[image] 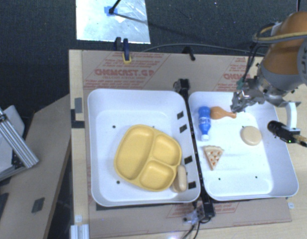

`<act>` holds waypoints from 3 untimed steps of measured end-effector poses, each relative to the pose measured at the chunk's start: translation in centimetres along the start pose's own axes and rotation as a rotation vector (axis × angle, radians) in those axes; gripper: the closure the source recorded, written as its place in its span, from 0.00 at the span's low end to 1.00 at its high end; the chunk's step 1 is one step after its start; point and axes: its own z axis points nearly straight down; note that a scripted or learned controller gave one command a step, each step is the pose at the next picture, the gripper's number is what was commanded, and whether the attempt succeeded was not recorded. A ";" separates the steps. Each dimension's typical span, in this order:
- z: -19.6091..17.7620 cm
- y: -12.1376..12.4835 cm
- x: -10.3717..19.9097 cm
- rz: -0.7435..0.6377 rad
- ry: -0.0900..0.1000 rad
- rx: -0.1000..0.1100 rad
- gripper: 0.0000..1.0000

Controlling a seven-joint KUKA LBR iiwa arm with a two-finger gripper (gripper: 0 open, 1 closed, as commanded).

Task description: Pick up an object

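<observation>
The gripper (239,103) is seen low over the right bin (278,183), at the chicken drumstick (224,114); contact seems likely. A blue bottle (204,120), pizza slice (213,156) and round bun (251,135) lie nearby; a yellow tray (147,157) fills the left bin (101,133)

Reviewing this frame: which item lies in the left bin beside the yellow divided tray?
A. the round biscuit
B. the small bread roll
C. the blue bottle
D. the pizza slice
B: the small bread roll lies against the yellow divided tray's lower right edge in the left bin, while the blue bottle, pizza slice and round biscuit lie in the right bin.
</observation>
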 end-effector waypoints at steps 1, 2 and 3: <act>-3.1 0.1 0.0 -0.001 0.001 0.002 1.00; -2.0 -0.3 4.5 -0.003 0.001 0.004 1.00; -2.5 -1.5 9.2 -0.003 0.002 0.005 1.00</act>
